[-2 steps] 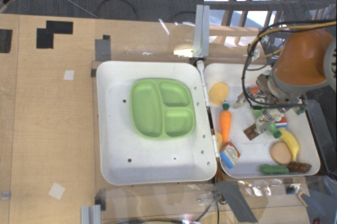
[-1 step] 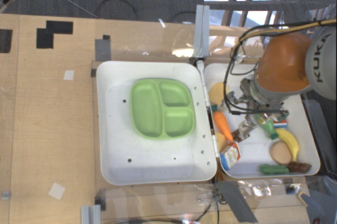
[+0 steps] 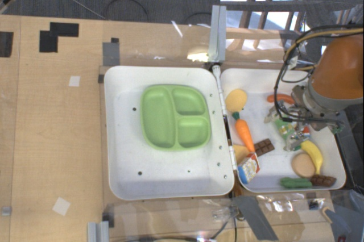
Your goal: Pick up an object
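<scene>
The arm's orange band (image 3: 340,67) hangs over the right bin (image 3: 259,79), and my gripper (image 3: 289,130) is low inside that bin, near its middle right. A small green and red item (image 3: 285,129) shows right at the gripper's tip; I cannot tell whether it is held. Close by are a yellow banana (image 3: 313,154), a round tan bun (image 3: 303,165) and a red sausage-like piece (image 3: 282,99). Further left lie an orange carrot (image 3: 244,133), a yellow lemon (image 3: 236,99) and a brown chocolate bar (image 3: 263,147).
The left bin (image 3: 122,172) holds a green divided plate (image 3: 174,116). At the right bin's front lie a snack packet (image 3: 249,167), a green pod (image 3: 296,182) and a brown piece (image 3: 323,180). Black cables (image 3: 280,84) loop off the arm.
</scene>
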You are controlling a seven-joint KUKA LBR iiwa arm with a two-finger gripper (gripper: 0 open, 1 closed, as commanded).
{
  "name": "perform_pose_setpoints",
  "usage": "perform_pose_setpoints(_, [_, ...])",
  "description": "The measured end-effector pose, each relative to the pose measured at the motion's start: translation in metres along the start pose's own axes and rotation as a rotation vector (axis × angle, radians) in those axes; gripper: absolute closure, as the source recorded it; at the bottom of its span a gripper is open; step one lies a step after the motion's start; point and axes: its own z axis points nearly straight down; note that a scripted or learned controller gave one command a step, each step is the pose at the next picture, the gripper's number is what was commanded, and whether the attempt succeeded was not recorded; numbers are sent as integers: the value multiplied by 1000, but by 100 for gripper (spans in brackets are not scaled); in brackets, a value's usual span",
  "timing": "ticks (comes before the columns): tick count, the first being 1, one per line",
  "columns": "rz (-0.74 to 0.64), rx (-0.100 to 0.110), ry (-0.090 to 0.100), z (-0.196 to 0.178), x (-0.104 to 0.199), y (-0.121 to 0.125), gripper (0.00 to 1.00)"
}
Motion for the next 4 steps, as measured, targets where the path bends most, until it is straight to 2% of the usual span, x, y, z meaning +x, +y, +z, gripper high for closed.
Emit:
perform_pose_setpoints(1, [-9, 1, -4, 31, -16, 7, 0])
perform_pose_setpoints(2, [-233, 9, -8, 29, -18, 56, 0])
perform_pose_setpoints(3, [-612, -3, -2, 29, -34, 5, 0])
perform_pose_setpoints(4, [-662, 1, -3, 31, 21, -36, 0])
